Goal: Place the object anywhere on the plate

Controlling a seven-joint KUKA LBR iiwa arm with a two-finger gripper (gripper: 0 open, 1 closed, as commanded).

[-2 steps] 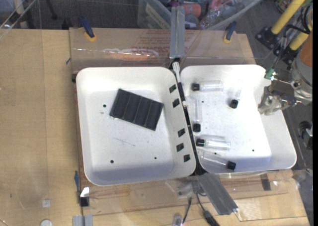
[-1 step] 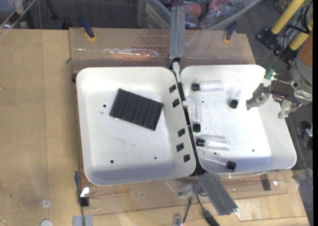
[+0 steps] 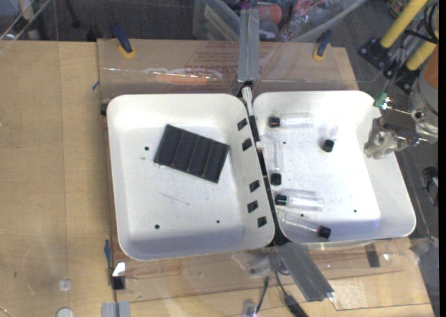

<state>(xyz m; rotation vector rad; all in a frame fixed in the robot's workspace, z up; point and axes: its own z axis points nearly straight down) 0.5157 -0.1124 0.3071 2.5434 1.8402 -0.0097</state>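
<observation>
Nothing placed yet, by the look of it: the dark ribbed rectangular plate (image 3: 191,153) lies flat and bare in the left bin (image 3: 132,232), tilted a little against the bin's edges, with nothing resting on it. The candidates for the move, several clear plastic vials with black caps, are all over in the right bin (image 3: 390,218): one vial (image 3: 291,122) near the back, one (image 3: 301,202) toward the front, another (image 3: 304,226) just beside it at the front rim, and one (image 3: 274,162) lying along the divider, plus a loose black cap (image 3: 327,145) out in the open. The end effector (image 3: 382,140) hangs at the right edge of the right bin, well apart from the plate, with nothing visible in it; how its grasp is set, I cannot tell. So I'd judge the pick and the carry across are both still to do
</observation>
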